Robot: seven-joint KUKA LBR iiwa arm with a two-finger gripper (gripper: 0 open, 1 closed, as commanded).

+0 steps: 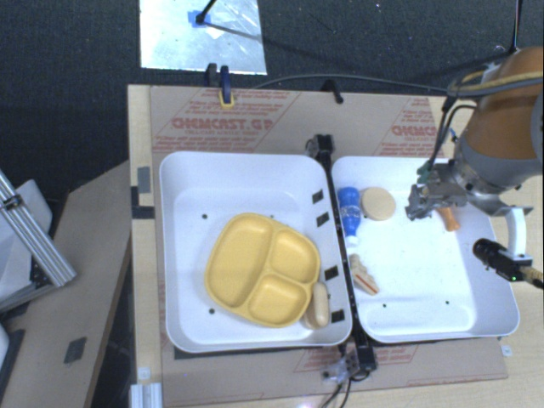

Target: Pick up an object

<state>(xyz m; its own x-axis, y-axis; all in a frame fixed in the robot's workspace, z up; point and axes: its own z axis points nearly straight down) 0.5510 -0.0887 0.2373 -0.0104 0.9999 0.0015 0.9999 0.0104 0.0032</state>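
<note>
Orange object [449,219] sits in right bin [425,321], just right of and below the gripper [422,206], partly hidden by it. Can't tell jaw opening or whether anything's gripped. Tan disc [378,203] and blue bottle [348,211] lie left of jaws.

Tan bench [255,117]; directly on it, two white bins, left bin [183,228], right bin [425,300], side by side
</note>
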